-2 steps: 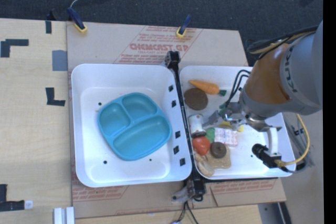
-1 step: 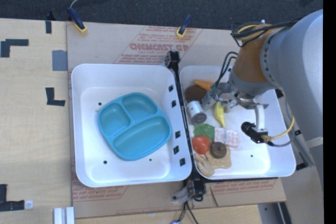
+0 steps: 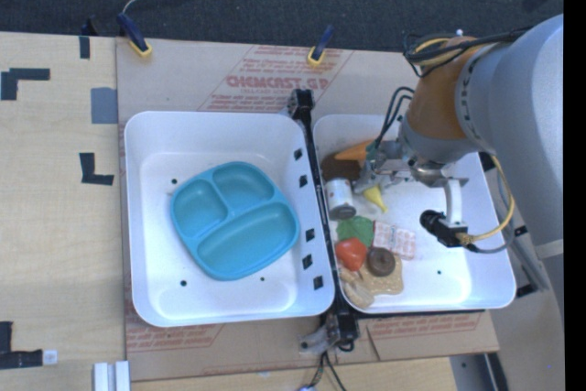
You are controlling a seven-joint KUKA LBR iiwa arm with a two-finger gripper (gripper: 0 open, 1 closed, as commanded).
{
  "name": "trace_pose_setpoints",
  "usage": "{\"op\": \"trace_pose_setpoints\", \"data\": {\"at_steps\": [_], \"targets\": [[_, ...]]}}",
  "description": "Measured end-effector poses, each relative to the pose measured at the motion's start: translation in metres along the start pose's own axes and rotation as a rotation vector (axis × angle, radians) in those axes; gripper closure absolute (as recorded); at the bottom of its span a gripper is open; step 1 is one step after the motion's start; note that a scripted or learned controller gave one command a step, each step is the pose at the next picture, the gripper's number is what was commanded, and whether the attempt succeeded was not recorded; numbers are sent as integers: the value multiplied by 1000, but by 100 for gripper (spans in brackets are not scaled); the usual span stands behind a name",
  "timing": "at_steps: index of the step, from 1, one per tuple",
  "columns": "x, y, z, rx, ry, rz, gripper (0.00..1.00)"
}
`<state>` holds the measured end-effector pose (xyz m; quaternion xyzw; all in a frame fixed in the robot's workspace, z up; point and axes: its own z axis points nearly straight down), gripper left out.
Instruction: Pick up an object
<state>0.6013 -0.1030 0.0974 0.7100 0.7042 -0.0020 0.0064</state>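
On the bench we found two shallow white bins side by side, the left bin (image 3: 146,224) and the right bin (image 3: 476,279), resting on a cardboard sheet (image 3: 265,82) held by yellow clamps (image 3: 320,50) at its far edge. Within the left bin lay a blue divided plate (image 3: 233,217), three compartments, flat, near the bin's middle. We noted the arm (image 3: 467,96) reaching in from the right, its orange band above the wrist, and the gripper (image 3: 383,174) low over the far left part of the right bin; whether it was wide, narrow, or holding anything we could not tell, since the wrist body and cables hid that part. Just beside the gripper sat a small yellow piece (image 3: 374,195), an orange piece (image 3: 357,149) and a dark brown item (image 3: 339,168), all near the bin's left wall. A small silver can (image 3: 340,195) lay just below these. Further toward the near edge we recorded a green object (image 3: 357,229), a red tomato-like object (image 3: 351,254), a brown doughnut-shaped object (image 3: 381,263), a pink-and-white patterned packet (image 3: 396,239), and a tan flat piece (image 3: 371,288) under the doughnut, all clustered and touching. We saw none of these lifted off the bin floor.
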Motion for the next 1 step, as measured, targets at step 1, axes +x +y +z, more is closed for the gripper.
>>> {"op": "trace_pose_setpoints", "data": {"at_steps": [1], "targets": [[70,-45,-88,7,13,-11,100]]}}
